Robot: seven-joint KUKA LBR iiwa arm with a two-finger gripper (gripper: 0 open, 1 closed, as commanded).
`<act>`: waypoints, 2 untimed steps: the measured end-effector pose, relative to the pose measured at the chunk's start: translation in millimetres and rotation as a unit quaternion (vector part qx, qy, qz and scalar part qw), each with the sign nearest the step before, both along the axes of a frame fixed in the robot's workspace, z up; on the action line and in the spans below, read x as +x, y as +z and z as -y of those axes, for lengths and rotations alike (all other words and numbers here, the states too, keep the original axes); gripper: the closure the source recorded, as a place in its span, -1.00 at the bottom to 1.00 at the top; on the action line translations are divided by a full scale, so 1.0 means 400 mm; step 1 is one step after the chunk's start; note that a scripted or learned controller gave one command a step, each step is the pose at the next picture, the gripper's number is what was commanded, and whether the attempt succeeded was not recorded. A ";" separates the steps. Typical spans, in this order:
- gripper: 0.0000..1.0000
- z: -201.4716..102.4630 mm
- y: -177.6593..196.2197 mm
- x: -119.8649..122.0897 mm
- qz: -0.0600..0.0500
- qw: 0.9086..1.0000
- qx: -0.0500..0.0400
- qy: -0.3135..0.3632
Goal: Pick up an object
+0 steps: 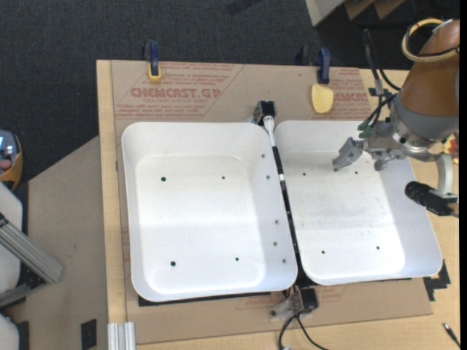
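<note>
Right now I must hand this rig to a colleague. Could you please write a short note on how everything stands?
Gripper: over the upper part of the right bin, fingers spread, nothing between them.
Things: a yellow object lies on the cardboard above the right bin, outside both bins, near a blue clamp. The left bin sits beside the right one.
Done: no pick yet.
Left: grasp an object and lift it; the yellow one looks like the nearest candidate.

Bright, even light; soft shadows
</note>
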State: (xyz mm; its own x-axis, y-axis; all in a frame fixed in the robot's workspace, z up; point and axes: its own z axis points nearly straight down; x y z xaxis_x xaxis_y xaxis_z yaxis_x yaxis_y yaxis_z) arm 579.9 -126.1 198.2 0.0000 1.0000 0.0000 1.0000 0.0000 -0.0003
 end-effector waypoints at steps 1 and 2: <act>1.00 0.000 0.026 0.002 0.001 1.000 0.000 0.000; 1.00 0.131 0.393 0.126 0.011 1.000 -0.005 0.000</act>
